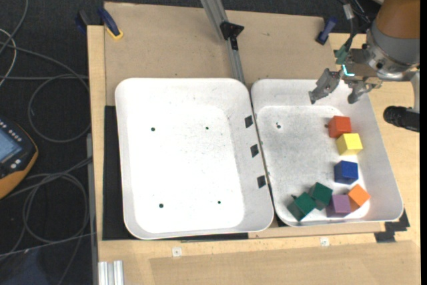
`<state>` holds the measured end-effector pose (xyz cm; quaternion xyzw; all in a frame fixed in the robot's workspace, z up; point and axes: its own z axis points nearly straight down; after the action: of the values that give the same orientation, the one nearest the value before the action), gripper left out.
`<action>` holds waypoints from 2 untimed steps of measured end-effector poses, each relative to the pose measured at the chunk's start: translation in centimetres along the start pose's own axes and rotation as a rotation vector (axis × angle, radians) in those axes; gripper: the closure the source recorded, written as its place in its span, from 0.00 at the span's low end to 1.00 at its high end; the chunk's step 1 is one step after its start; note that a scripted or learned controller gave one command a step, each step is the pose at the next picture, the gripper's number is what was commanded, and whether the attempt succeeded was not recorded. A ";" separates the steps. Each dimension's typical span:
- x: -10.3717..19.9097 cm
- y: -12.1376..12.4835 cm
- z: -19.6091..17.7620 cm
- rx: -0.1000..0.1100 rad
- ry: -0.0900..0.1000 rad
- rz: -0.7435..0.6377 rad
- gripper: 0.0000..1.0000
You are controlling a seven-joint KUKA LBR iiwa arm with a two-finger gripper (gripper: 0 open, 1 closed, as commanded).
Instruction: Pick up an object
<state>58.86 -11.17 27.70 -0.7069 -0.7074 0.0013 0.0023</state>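
Observation:
My gripper [339, 91] hangs over the far edge of the right bin [293, 143], fingers spread open with nothing between them. Just below it in the bin lie a red block [340, 125] and a yellow block [349, 143]. Further toward the front sit a blue block [345, 171], an orange block [359, 195], a purple block [340, 204] and two dark green blocks [311, 199]. All blocks rest on the bin floor along its right and front sides.
The left bin [187, 157] lies beside the right one. A slanted metal pole [212, 3] crosses the bench behind the bins. Blue clamps [325, 30] grip the board's far edge. Cables lie on the floor to the left.

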 end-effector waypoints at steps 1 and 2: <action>0.0 0.1 -0.2 -0.005 -0.001 0.000 0.00; 0.2 0.2 6.1 0.002 0.000 0.001 0.00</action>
<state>59.06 -10.97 21.61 -0.7070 -0.7072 0.0022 0.0032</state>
